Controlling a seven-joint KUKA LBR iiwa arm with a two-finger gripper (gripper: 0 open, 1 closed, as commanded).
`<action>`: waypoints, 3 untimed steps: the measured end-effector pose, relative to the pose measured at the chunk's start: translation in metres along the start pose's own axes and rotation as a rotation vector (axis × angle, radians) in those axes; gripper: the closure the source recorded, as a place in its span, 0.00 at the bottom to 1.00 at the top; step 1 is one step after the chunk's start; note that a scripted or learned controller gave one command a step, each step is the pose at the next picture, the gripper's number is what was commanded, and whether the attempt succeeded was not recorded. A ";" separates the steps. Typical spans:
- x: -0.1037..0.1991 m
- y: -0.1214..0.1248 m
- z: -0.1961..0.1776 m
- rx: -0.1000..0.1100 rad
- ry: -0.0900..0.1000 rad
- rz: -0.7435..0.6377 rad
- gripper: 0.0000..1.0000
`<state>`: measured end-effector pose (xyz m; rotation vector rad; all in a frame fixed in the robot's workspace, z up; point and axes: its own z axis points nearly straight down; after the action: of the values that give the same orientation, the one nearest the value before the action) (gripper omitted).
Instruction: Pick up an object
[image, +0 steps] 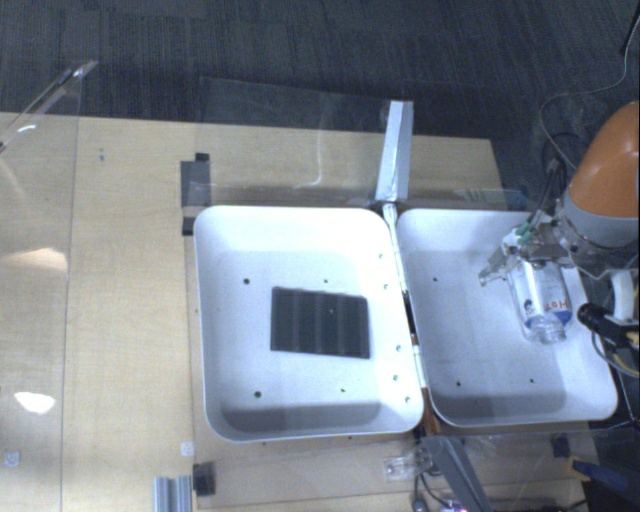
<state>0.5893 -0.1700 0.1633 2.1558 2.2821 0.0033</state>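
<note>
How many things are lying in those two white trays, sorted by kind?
Dark ribbed rectangular pad, in the left bin: 1
Clear plastic bottle, in the right bin, under the gripper: 1
Total: 2

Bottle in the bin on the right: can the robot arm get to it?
Probably yes. The bottle lies in the open in the right bin, and the end effector is right over it with nothing between them.

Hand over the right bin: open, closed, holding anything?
Hand: over the right bin, right at a clear plastic bottle; open or closed cannot be told, nor whether it holds the bottle.
</note>
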 end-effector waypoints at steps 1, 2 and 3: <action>-0.029 0.025 0.031 -0.047 -0.022 -0.101 0.00; -0.037 0.035 0.060 -0.020 -0.012 -0.205 0.00; -0.036 0.038 0.047 -0.028 -0.013 -0.208 1.00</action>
<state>0.6294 -0.2034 0.1161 1.8902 2.4701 0.0204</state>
